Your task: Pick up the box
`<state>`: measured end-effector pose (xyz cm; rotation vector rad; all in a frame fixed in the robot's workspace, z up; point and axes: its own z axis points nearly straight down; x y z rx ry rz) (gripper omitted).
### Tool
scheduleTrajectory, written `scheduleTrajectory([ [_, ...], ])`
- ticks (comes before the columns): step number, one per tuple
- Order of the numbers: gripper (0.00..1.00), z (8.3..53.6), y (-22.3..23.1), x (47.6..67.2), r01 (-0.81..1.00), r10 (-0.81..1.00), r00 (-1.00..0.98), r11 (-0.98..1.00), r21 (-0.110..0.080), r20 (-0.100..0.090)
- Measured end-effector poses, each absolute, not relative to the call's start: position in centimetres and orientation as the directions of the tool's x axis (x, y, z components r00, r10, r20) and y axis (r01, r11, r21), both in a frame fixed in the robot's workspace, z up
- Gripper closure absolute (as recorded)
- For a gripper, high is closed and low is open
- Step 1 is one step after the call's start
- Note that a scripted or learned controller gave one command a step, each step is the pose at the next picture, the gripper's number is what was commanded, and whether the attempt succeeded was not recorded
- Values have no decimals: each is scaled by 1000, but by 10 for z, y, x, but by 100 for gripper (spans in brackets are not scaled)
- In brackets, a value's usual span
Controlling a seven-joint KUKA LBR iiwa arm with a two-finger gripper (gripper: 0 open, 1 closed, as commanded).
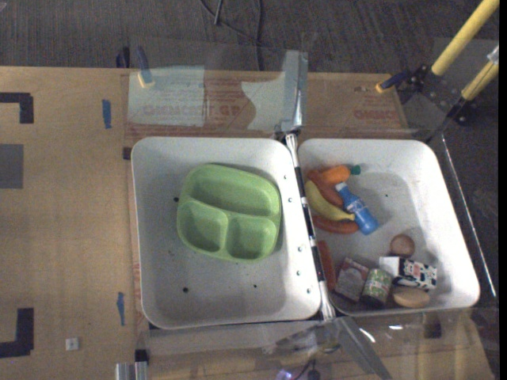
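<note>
Two white bins seen from above. The arm and its gripper lie outside this frame, so the gripper's opening and any hold cannot be told. The box, a small white carton with dark printed patches, lies flat near the front right corner of the right bin, beside a can. A green tray sits in the left bin

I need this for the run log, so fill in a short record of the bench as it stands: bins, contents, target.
left bin: holds a green divided tray
right bin: holds small food items
box: white carton with dark print, lying near the right bin's front edge
beside the box: small can, brown packet
upper group: banana, carrot, blue bottle
</note>
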<state>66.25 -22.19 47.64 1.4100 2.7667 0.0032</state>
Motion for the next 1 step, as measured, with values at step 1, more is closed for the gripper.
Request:
scheduleTrajectory([
  [1, 100, 489, -221, 664, 808, 808, -588, 589, 23, -40],
])
